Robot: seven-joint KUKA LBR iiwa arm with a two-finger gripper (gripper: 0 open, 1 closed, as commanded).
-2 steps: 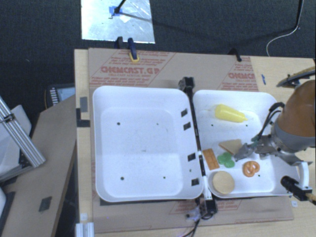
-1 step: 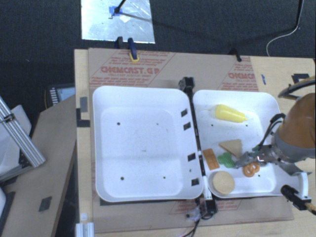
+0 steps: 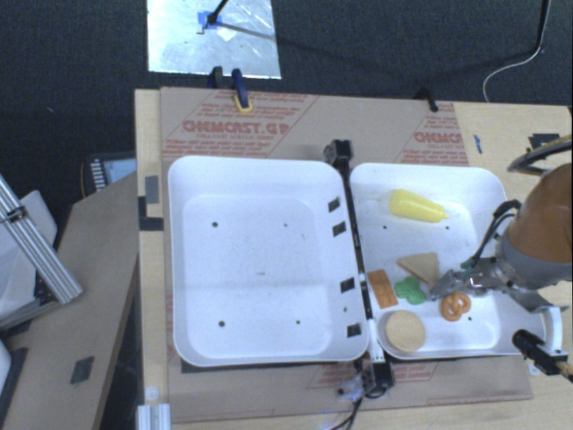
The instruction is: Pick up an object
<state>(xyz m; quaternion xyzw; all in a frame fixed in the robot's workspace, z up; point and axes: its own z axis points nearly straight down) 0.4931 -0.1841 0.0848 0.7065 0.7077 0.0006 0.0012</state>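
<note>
The round cream disc [image 3: 404, 331] lies nearest, at the right bin's [image 3: 483, 184] front wall. My gripper [image 3: 450, 284] sits low among the tan wedge [image 3: 421, 266], green piece [image 3: 411, 288] and pretzel [image 3: 455, 306]; I cannot tell its opening. Nothing is lifted yet.

Dark carpet floor [image 3: 403, 25] surrounds the table [image 3: 152, 267]; a shiny metal sheet [image 3: 213, 25] lies at 12 o'clock, aluminium framing [image 3: 31, 249] at 9.

Arm: grey, enters from the right edge, reaching leftward and low.
Orange band: broad, rounded, just above the wrist at the far right.
Wrist: grey, angled down and to the left.
Gripper [image 3: 448, 282]: dark metal, tip pointing left, held low.
</note>
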